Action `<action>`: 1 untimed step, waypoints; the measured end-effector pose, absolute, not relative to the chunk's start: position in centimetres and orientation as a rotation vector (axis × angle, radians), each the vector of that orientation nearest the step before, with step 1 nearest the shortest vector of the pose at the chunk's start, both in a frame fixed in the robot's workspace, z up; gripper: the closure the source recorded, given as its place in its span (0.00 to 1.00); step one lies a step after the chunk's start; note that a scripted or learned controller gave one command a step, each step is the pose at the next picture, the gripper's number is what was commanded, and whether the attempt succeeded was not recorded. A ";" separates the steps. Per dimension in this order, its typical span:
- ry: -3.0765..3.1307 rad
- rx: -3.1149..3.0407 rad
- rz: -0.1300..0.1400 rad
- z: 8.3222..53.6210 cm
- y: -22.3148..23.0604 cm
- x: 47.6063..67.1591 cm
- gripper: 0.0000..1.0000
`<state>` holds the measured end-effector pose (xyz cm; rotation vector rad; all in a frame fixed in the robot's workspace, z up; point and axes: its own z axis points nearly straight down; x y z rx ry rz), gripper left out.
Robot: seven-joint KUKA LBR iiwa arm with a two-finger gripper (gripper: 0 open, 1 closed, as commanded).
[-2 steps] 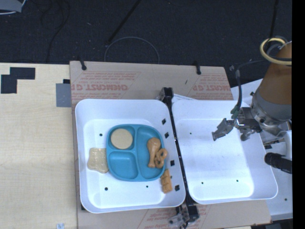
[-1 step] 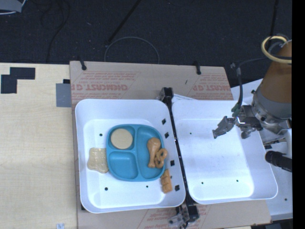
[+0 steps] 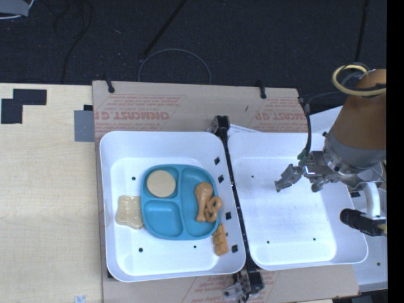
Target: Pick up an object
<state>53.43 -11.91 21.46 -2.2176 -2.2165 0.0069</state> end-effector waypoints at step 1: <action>-2.216 -2.217 0.007 17.0 -12.3 53.4 0.00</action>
